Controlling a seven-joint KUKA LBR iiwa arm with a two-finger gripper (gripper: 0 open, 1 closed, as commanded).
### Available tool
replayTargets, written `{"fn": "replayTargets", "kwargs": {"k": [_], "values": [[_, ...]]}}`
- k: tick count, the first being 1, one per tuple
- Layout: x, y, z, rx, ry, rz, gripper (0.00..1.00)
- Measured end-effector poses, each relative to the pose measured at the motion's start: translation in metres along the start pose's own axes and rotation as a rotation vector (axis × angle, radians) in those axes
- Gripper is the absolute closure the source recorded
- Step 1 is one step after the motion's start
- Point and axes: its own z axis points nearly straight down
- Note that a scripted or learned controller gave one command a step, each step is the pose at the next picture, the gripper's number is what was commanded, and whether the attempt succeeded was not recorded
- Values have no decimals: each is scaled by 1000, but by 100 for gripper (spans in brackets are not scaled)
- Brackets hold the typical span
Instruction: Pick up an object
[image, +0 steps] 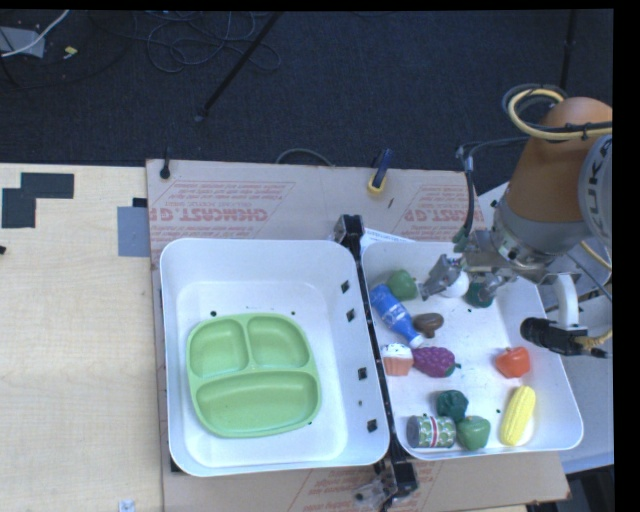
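The right bin (560, 400) holds several toy foods. A blue bottle (393, 313) lies near its left wall, with a green piece (402, 283) behind it and a brown piece (428, 324) beside it. Purple grapes (434, 361) and a pink-and-white cupcake (397, 359) sit mid-bin. A red pepper (512, 362) and yellow corn (517, 415) lie to the right. Along the front are a dark green piece (451, 404), a small can (431, 431) and a light green pepper (473, 432). My gripper (458, 283) hangs over the back of this bin, right of the green piece.
The left bin (200, 265) holds a green divided plate (254, 374). Black clips (350, 232) join the bins along the middle wall. The grey arm with its orange band (560, 170) reaches in from the right. Brown cardboard (260, 205) lies behind the bins.
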Motion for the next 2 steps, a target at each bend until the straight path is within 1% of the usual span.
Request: {"fn": "replayTargets", "kwargs": {"k": [1,2], "values": [[0,2,-7,-12,-1,-1,0],[-2,-3,39,-8,-1,-1,0]]}}
